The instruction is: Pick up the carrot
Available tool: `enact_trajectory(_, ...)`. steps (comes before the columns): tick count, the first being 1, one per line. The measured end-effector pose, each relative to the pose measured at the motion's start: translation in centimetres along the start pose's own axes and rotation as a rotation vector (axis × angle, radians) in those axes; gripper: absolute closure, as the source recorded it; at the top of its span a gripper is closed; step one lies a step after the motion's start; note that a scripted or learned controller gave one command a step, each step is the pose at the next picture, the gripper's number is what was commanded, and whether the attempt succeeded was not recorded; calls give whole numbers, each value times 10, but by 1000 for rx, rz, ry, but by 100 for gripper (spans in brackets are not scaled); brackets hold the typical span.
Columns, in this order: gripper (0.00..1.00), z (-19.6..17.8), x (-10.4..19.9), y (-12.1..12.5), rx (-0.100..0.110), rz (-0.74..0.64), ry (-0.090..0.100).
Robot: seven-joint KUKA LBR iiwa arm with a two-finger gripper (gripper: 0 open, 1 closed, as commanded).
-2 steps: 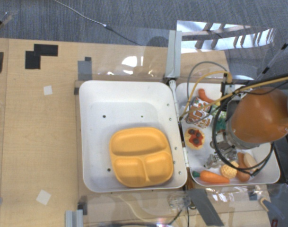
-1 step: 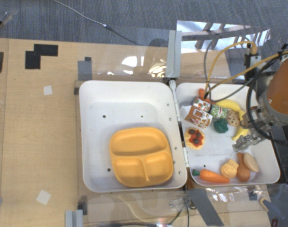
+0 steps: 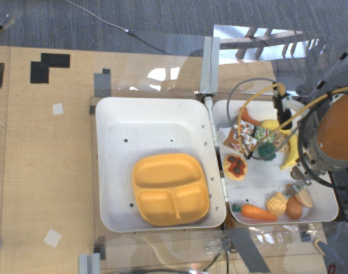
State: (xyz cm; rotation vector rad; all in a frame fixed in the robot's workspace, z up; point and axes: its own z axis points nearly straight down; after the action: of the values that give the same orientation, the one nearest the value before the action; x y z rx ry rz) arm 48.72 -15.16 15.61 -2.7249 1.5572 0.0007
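Where the right bin [image 3: 259, 187] meets its front wall, the carrot [image 3: 258, 212] lies flat, with its green top toward the left bin [image 3: 151, 124] and its narrow tip toward the right. A corn cob [image 3: 276, 203] sits just beside that tip, and a brown egg-shaped piece [image 3: 294, 210] and a pale wedge [image 3: 304, 197] lie a little farther right. The hand [image 3: 300, 181] hangs over these, near the carrot but apart from it; whether it is spread or closed I cannot tell. Farther back in the same bin are a pizza slice [image 3: 236, 166], a snack packet [image 3: 246, 136], a green toy [image 3: 267, 150] and a banana [image 3: 288, 153]. A yellow divided plate [image 3: 171, 188] rests in the left bin on the table [image 3: 42, 170].
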Motion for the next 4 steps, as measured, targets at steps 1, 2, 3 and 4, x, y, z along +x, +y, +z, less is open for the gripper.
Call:
enact_trajectory(1, 100, -73, -52, -45, 10, -89, 7)
enact_trajectory(2, 100, -30, -46, -37, 3, -840, 3)
enact_trajectory(3, 100, -71, 47, -56, 3, -834, 13)
enact_trajectory(4, 100, 14, 41, 2, -1, -838, -2)
